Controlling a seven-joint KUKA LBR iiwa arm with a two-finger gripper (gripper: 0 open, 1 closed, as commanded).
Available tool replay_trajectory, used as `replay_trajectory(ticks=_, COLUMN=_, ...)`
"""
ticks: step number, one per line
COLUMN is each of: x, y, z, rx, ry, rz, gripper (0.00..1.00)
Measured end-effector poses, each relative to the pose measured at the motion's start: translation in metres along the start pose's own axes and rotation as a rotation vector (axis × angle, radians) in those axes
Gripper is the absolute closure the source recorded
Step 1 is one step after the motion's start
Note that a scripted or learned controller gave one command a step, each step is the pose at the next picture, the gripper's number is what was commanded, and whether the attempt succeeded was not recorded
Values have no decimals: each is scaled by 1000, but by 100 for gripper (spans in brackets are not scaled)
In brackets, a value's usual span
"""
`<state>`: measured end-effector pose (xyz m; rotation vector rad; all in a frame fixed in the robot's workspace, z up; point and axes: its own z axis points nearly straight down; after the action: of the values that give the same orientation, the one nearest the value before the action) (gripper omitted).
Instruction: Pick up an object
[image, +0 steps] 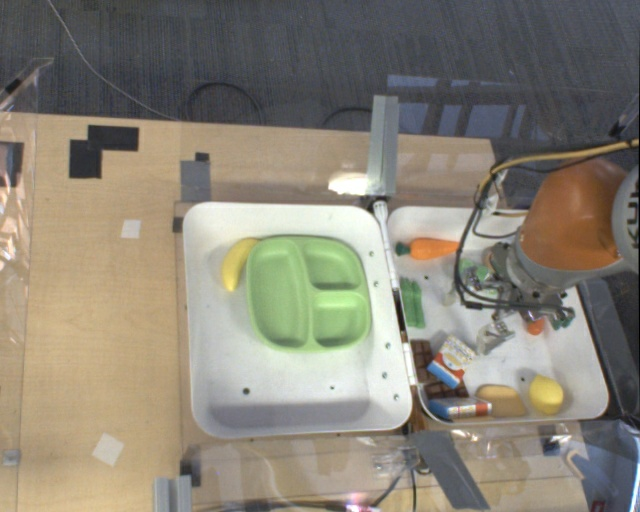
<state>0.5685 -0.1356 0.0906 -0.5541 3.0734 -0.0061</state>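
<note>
While the arm (570, 215) reaches in from three o'clock over the right bin (592, 372), its gripper (512, 322) hangs near the bin's middle, and whether its jaws are parted or closed cannot be told. Around it lie a carrot (434, 248) at eleven o'clock, a green block (411, 303) at nine o'clock by the bin's left wall, and, toward six o'clock, a small white packet (457, 352), a red and white tube (460, 408), a tan bread-like piece (501, 400) and a lemon (546, 394). At nine o'clock from all this, the left bin (215, 395) holds a green divided plate (305, 292) with a banana (236, 262) touching its ten o'clock edge.
</note>
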Motion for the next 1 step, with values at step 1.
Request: replay_trajectory(ticks=1, x=-80, y=-49, z=2, rx=-2, ry=3, rz=-417, gripper=0)
